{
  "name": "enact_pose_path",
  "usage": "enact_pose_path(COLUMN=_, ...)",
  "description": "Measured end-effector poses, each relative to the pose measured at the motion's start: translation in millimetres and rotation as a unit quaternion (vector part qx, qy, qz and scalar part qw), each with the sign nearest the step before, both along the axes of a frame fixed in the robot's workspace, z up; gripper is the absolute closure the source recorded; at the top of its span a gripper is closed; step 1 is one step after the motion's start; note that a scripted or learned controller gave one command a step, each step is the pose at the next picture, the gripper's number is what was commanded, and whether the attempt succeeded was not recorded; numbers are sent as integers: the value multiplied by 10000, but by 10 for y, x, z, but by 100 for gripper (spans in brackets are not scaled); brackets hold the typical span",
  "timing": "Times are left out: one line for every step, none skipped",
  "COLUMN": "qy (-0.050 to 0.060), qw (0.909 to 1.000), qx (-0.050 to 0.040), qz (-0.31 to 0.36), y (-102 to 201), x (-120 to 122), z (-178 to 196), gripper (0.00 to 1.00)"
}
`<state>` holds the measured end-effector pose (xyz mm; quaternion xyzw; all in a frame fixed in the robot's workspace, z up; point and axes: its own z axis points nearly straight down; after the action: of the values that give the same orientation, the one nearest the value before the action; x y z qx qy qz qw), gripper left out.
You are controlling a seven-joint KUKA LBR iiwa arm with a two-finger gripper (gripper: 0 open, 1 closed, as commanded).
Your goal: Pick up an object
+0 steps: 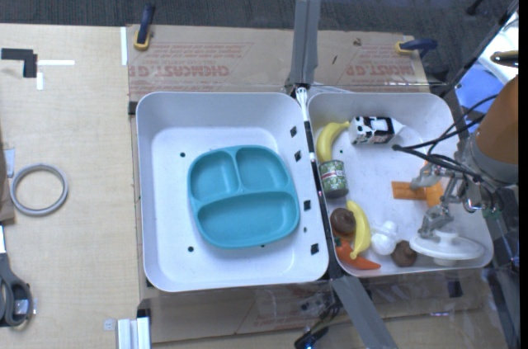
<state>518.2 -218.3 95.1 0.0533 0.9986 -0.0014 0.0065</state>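
1. Nearest the camera, a round white plastic disc (446,247) lies flat on the floor of the right-hand white bin (375,104), just below the gripper (439,217).
2. Whether the gripper is released or clenched I cannot tell; nothing visibly sits in it.
3. A flat orange piece (410,189) lies just up-left of it, a small brown lump (403,254) down-left.
4. Better to centre over one item, clear of its neighbours, before closing.

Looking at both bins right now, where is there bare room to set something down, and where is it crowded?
Free: the left bin's white floor around the blue plate, and the right bin's middle between can and gripper. Crowded: the right bin's left edge and near corner, with bananas and carrot.
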Motion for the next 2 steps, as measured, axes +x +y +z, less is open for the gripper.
enact_pose_path(qy=15, qw=9997, qx=17, qz=-223, y=448, x=498, z=-4, gripper=0)
enact_pose_path(qy=27, qw=10000, qx=6, qz=0, y=124, x=280, z=-3, gripper=0)
